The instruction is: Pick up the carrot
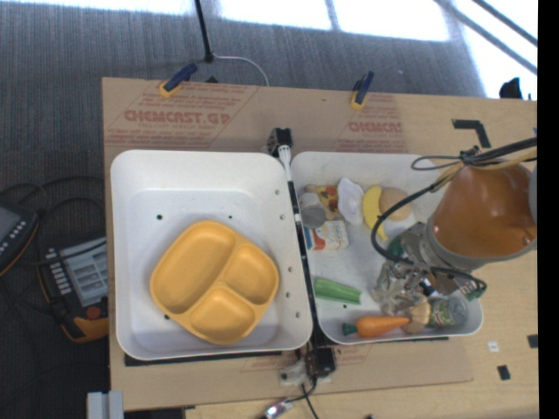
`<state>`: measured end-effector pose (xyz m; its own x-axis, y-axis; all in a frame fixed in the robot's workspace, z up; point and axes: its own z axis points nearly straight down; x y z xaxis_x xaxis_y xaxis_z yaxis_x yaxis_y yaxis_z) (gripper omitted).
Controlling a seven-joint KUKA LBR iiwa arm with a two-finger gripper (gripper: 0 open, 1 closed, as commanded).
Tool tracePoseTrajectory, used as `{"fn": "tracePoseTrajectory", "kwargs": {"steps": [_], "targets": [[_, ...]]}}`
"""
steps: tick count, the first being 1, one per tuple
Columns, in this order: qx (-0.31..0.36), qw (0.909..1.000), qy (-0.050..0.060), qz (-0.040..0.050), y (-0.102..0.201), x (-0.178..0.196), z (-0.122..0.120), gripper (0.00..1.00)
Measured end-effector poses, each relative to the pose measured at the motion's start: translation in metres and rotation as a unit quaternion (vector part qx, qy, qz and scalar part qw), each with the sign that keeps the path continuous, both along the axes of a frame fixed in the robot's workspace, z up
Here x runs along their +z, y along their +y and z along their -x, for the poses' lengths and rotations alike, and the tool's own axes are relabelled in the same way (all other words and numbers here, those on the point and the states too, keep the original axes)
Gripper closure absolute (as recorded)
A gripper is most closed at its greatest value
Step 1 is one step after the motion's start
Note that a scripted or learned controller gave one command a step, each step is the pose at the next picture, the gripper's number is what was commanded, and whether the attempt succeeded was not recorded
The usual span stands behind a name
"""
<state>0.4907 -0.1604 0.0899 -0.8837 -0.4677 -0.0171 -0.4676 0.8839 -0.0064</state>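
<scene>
The bench surface is a tan brown board (262,116) printed with red lettering, occupying the centre of the frame. Two clamps with blue and yellow grips hold its upper edge: one clamp (177,78) at upper left, the other clamp (361,90) at upper centre. Beyond the board, dark grey ribbed carpet (79,51) covers the floor, with bright patches of light along the top of the frame. A thin black pole (200,16) rises at upper centre. A grey handheld control unit with buttons (79,273) lies on the floor at the left edge, beside black cables.

The left shallow white bin (144,182) contains a yellow plastic tray with three compartments (215,279), set slightly turned.

The right shallow white bin (349,334) contains several items. The orange carrot with a green tip (377,326) lies flat along the bin's lower wall, pointing left to right. A green rod-shaped piece (336,291) lies just above and left of it. A yellow banana-shaped item (373,206) and a small white packet (349,201) lie near the bin's upper wall.

The two-finger gripper (403,288) is positioned low in the right bin, just above and right of the carrot, beneath the arm's orange band (485,212). The finger state cannot be determined because clutter obscures them. The carrot is not seen between them.
</scene>
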Motion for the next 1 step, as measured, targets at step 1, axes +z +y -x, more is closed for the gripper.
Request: {"fn": "tracePoseTrajectory", "kwargs": {"steps": [1], "targets": [[0.208, 0.9781, 0.008, 0.0017, -0.0199, -0.0013, -0.0389, 1.0]]}}
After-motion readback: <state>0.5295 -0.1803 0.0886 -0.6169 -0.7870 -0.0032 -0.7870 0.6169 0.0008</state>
